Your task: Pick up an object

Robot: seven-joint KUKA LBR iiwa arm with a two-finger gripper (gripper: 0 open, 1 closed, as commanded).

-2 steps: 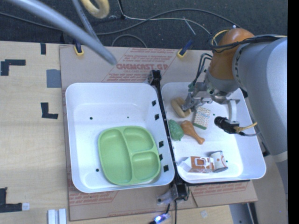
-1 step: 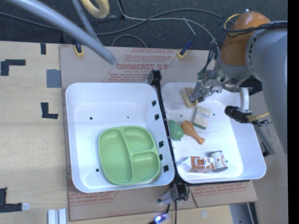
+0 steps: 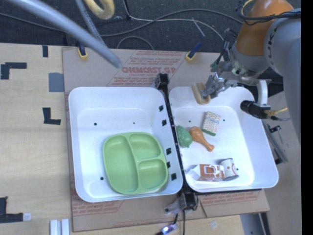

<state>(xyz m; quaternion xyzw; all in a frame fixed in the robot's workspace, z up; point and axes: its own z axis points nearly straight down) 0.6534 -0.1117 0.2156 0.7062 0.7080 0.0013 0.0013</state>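
Observation:
My gripper (image 3: 209, 89) hangs over the back left corner of the right bin (image 3: 259, 131), right against a small tan block (image 3: 199, 93) that rests by the bin's back rim. Whether the block is gripped cannot be made out. Further forward in the same bin lie a small patterned packet (image 3: 211, 123), an orange toy drumstick (image 3: 202, 137) and a green toy vegetable (image 3: 184, 137) near the left wall. A crumpled white and orange carton (image 3: 213, 172) lies at the front.
The left bin (image 3: 88, 111) holds a green divided plate (image 3: 135, 162). A black divider (image 3: 168, 126) runs between the bins. A grey pole (image 3: 58, 18) crosses the upper left. Cables trail behind the bins.

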